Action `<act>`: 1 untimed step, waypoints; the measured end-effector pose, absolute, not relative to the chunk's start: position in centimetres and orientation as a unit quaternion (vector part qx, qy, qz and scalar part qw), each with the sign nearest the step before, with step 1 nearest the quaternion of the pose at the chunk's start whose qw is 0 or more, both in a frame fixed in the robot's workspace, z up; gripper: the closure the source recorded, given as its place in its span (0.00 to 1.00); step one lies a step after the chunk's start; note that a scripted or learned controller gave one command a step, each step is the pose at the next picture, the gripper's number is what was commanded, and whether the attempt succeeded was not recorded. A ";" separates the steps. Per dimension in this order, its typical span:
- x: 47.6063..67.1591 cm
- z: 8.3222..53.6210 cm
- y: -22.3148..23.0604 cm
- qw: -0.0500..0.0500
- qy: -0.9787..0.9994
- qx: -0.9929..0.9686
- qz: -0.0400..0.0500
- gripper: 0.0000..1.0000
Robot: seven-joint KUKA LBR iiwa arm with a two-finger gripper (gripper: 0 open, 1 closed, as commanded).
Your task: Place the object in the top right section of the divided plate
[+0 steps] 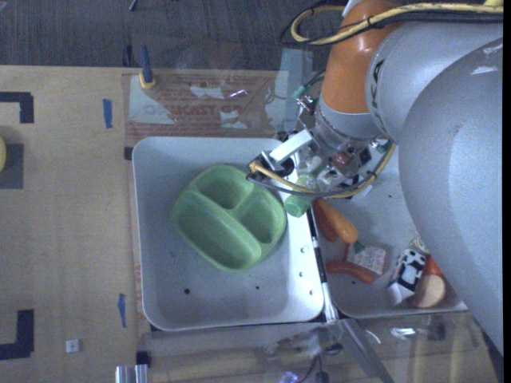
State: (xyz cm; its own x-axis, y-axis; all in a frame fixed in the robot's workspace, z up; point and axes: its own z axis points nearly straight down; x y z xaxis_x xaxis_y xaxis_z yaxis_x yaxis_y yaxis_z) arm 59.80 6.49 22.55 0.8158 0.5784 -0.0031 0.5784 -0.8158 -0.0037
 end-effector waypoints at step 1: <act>62.1 22.5 1.6 0.000 -0.316 -0.949 0.001 1.00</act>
